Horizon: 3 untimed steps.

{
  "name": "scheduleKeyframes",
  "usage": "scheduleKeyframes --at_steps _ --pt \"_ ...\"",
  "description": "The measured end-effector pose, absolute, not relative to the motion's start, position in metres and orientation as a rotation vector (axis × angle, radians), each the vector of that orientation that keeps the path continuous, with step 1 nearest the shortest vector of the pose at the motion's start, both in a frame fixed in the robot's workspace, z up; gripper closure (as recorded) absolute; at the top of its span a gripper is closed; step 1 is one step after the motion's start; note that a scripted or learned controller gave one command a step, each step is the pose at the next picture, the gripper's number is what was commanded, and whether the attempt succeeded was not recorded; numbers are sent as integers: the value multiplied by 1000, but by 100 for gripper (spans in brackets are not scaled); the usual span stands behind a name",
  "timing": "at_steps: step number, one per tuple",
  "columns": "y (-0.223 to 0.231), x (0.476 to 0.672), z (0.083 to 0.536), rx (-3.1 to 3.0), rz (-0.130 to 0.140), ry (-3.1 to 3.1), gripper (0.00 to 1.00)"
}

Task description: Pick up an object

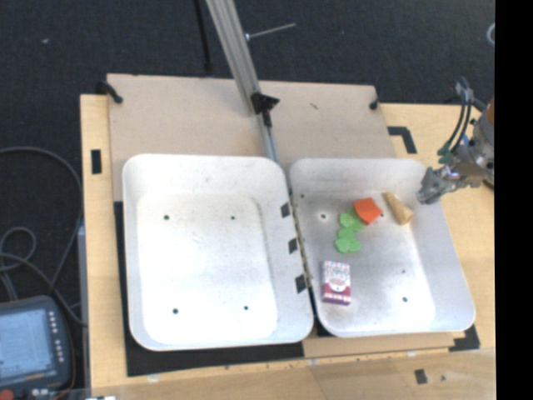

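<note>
Camera view, tan block [397, 207] long axis running far-left to near-right, gripper [433, 185] just right of it, grip state unreadable.

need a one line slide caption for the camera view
Gripper at the right bin's edge, near a tan block, orange block, green pieces and small carton.

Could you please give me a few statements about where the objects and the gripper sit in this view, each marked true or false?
1. The orange block lies in the right bin. True.
2. The small printed box lies in the left bin. False: it lies in the right bin, near its left wall.
3. The gripper holds the orange block. False: it is at the right bin's upper right edge, apart from the block.
4. The green pieces lie just below and left of the orange block. True.
5. A tan piece lies right of the orange block. True.
</note>
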<state>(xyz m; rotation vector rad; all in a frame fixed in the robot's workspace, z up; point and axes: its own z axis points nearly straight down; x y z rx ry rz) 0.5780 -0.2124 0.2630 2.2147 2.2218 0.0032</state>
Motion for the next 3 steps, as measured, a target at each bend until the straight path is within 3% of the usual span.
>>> scheduleKeyframes --at_steps 1,3 --pt "-157 579 258 2214 3 2227 100" --pt "-47 555 237 2215 1 2228 100"
